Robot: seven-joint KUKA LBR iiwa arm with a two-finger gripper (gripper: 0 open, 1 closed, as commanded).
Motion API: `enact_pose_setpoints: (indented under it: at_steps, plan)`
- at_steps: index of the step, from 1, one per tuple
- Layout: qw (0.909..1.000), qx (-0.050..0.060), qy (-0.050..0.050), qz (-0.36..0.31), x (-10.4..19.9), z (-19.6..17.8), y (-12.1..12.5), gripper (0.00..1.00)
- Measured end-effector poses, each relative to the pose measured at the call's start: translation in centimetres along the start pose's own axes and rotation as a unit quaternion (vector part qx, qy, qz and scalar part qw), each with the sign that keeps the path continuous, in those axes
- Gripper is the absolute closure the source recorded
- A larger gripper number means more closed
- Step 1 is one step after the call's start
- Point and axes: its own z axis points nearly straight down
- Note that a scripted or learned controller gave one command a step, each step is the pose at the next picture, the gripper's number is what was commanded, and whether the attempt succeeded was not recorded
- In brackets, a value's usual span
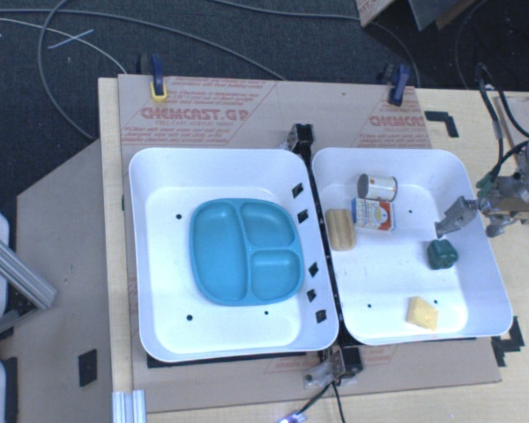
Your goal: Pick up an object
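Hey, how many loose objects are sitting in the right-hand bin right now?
5: a small can near the back, a carton just in front of it, a tan sponge by the left wall, a green object on the right, a yellow chunk at the front.

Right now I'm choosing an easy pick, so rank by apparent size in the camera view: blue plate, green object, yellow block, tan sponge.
1. blue plate
2. tan sponge
3. yellow block and green object: alike, no ranking.

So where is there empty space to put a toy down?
Right bin: bare floor between the tan block, green lump and yellow piece. Crowded by the can and carton. Left bin: just the margin around the blue plate.
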Motion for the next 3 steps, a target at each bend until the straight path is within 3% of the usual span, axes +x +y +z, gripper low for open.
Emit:
enact_pose_setpoints:
  at_steps: [1,3]
  plan:
    - [1.0000,-0.006,-0.001,-0.002,0.0,-0.6,0.2,0.00]
    - [1.0000,-0.002,0.000,-0.002,0.1,9.8,0.4,0.00]
